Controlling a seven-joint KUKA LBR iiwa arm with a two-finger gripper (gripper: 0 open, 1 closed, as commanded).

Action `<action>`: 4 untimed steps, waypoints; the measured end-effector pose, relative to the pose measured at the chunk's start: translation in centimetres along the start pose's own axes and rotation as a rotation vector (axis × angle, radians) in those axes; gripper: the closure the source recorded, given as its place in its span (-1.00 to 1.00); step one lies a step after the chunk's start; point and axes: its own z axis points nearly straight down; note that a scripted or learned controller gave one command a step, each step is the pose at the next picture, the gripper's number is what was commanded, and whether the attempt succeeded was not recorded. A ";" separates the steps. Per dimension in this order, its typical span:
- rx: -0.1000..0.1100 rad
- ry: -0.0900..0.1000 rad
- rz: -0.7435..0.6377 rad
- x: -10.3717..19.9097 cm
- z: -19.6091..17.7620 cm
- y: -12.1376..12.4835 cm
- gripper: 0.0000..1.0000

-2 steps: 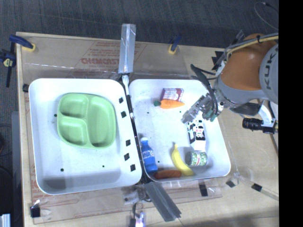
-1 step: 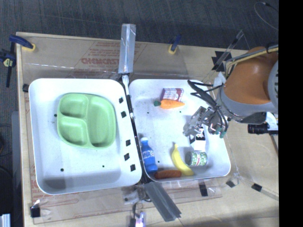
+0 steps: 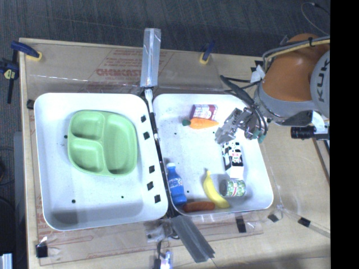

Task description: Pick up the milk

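Here the hand (image 3: 231, 129) hovers in the right bin (image 3: 263, 175), just above the milk (image 3: 233, 154), a black-and-white carton lying flat near the bin's right wall. Whether it is released or clenched cannot be told. A good grasp would likely descend straight, straddling the carton's narrow sides, clear of the can (image 3: 233, 188) and banana (image 3: 212, 190) below.

The wooden bench (image 3: 67, 58) bears two white bins, left (image 3: 47, 167) and right (image 3: 262, 167), touching.

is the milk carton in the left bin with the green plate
No, the milk carton lies in the right bin, just below the gripper, while the green plate sits in the left bin.
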 end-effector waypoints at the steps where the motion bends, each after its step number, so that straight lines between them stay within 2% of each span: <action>1: 0.000 -0.003 -0.030 -1.5 -10.8 2.3 1.00; 2: 0.000 -0.003 -0.030 -1.5 -10.8 2.3 -1.00; 3: 0.000 0.001 -0.079 0.4 0.5 -0.2 -1.00; 4: 0.000 -0.002 -0.097 0.3 -1.1 -0.2 -1.00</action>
